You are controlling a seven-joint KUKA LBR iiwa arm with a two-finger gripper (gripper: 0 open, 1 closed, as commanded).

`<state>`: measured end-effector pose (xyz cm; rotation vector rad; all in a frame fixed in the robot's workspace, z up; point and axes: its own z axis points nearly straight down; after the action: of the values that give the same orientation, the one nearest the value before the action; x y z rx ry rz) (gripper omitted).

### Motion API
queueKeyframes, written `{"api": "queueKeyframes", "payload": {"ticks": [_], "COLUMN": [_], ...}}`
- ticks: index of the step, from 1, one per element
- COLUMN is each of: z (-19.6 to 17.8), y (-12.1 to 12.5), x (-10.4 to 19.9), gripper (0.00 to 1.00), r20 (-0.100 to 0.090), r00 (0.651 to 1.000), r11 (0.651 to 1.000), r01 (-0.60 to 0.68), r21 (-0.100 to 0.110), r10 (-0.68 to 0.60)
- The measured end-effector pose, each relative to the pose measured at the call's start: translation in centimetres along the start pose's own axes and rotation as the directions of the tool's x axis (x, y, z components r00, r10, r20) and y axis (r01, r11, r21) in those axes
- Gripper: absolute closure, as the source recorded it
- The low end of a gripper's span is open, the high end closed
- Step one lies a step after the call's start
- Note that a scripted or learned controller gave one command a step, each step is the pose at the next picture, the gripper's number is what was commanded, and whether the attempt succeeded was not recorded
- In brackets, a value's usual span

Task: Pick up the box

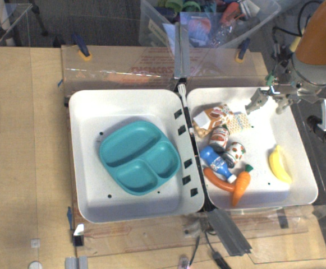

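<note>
**Pincer hanging over the right bin's far edge**

A teal divided tray (139, 157) is lying in the left bin (84, 150). In the right bin (303, 172), the patterned box (237, 122) is sitting near the far side, beside small printed packages (221, 139) whose writing is too blurred to read. The pincer (268, 101) is hovering with fingers spread, gripping nothing, just right of the box.

A robot lab: wooden bench (22, 150), clamped white bins (84, 150), toy crate (207, 10).
</note>
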<state>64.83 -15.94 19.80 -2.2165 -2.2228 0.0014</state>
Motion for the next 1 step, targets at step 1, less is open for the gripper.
{"api": "queueKeyframes", "payload": {"ticks": [1], "z": [9.51], "y": [2.18], "x": [-0.19], "gripper": [0.0], "r20": [0.004], "r00": [0.998], "r11": [0.997], "r01": [-0.069], "r21": [-0.018], "r10": [0.069]}}
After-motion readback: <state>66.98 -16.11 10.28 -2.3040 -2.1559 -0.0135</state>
